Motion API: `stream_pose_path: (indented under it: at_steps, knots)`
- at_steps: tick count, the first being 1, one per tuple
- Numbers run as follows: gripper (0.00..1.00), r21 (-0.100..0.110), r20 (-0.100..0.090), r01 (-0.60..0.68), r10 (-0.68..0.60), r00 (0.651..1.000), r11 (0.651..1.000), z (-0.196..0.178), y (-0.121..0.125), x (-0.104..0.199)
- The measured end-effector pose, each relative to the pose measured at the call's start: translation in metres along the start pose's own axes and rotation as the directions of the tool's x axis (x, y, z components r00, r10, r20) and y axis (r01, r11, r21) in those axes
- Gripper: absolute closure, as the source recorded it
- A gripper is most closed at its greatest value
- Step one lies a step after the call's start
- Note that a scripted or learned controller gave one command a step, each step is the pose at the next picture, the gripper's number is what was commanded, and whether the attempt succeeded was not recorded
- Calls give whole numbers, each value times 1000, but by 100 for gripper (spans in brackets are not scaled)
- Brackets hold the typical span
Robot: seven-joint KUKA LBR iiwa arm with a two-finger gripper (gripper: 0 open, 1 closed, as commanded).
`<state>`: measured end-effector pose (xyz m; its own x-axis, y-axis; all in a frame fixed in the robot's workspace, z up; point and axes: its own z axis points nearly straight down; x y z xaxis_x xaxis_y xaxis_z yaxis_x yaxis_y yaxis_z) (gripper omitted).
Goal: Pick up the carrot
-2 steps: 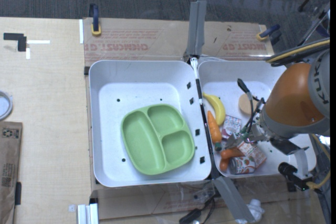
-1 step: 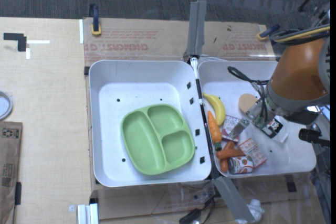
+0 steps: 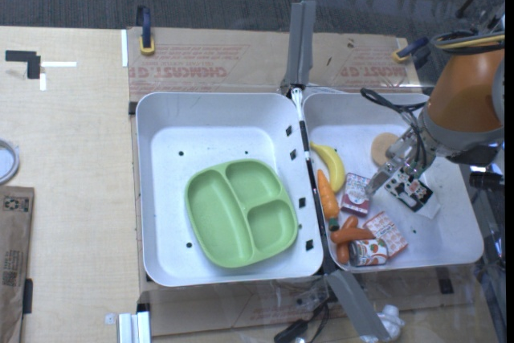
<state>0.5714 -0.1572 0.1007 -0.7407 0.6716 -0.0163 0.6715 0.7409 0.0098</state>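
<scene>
Nearest the camera, at the right bin's (image 3: pixel 450 253) front-left corner, a small can (image 3: pixel 369 251) is seen; just behind it, along the bin's left wall, the carrot (image 3: pixel 327 195) is found beside the banana (image 3: pixel 332 164). It is judged light, stiff and smooth, best taken across its thick middle. The pincer (image 3: pixel 399 169) is seen further into the bin, over the small packets (image 3: pixel 356 195), and its opening cannot be told.

The orange carrot (image 3: pixel 326 194) lies lengthwise along the right bin's left wall.
</scene>
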Motion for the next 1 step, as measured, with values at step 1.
stream_pose_path:
  at_steps: [1]
  knots:
    - [0, 1, -11, 356, -356, 935, 935, 7, 34, -27]
